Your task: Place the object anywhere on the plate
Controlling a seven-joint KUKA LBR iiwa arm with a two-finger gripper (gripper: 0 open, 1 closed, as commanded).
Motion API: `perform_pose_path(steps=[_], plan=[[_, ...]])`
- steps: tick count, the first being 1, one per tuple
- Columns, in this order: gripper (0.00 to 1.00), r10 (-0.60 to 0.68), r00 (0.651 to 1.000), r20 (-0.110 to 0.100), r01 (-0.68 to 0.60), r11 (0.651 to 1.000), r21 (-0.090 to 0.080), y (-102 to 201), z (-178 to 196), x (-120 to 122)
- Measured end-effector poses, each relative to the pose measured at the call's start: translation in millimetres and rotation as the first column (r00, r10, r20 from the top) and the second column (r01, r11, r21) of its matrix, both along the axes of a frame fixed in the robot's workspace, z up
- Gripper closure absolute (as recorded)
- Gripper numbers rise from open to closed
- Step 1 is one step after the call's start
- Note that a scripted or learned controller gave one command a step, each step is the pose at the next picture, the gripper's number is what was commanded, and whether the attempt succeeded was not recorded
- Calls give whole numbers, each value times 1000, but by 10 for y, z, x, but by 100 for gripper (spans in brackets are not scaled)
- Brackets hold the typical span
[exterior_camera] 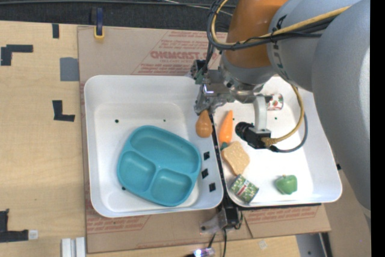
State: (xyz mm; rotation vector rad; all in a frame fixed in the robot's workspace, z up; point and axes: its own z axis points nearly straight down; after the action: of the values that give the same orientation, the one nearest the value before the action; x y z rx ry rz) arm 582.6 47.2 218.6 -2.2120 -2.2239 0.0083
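The gripper (204,106) hangs over the wall between the two bins, and a small orange-brown pear (204,124) sits right under it, seemingly at its tip. Whether the gripper is clenched on the pear or released I cannot tell, since the wrist hides the contact. The pear is above the left bin (96,129), at about three o'clock from the plate (158,165) and just beside its upper right rim, not yet over it.

The step in hand looks like the carry to the plate. To do it well, the arm should travel toward seven or eight o'clock, keeping the pear high enough to pass the plate's raised rim, and let go only when it is well inside one of the compartments (the large upper one is nearest). A low, gentle release matters, as a rounded pear is likely to roll.

In the right bin (319,189) lie a carrot (225,127), a bread slice (236,158), a small carton (244,188) and a green pepper (287,184); none of them stands in the path.
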Motion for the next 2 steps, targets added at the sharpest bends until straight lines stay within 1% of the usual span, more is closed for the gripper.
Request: perform_pose_path(steps=[1,2], plan=[[100,2,1000,3,-2,1000,1,522,128,-88],[100,-4,1000,-1,4,1000,-3,523,-78,-101]])
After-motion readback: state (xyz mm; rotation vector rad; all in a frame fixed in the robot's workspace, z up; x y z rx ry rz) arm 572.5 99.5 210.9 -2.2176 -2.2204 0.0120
